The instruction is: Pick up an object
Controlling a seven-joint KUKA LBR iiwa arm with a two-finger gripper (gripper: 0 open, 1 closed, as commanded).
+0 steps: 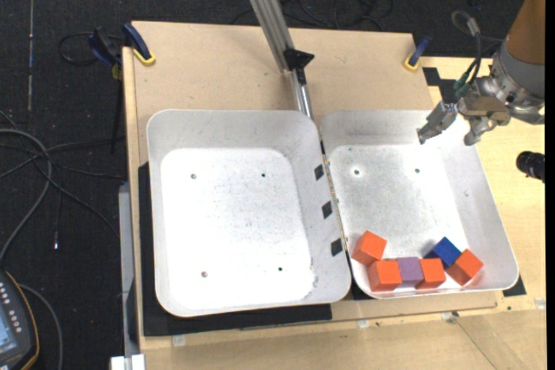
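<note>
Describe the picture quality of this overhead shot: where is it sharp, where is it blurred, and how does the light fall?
In the camera view, the light is even and soft; the right bin and the left bin look bright white with faint speckling and no harsh glare. The blocks are sharp with small shadows beneath them. The gripper looks slightly soft, and the dark floor beyond the bench is dim.

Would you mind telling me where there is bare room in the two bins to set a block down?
The left bin has a bare floor from wall to wall. In the right bin, the floor is free from the gripper at the far edge down to the blocks. The near edge is crowded: orange blocks, a purple block and a blue block cluster there.
</note>
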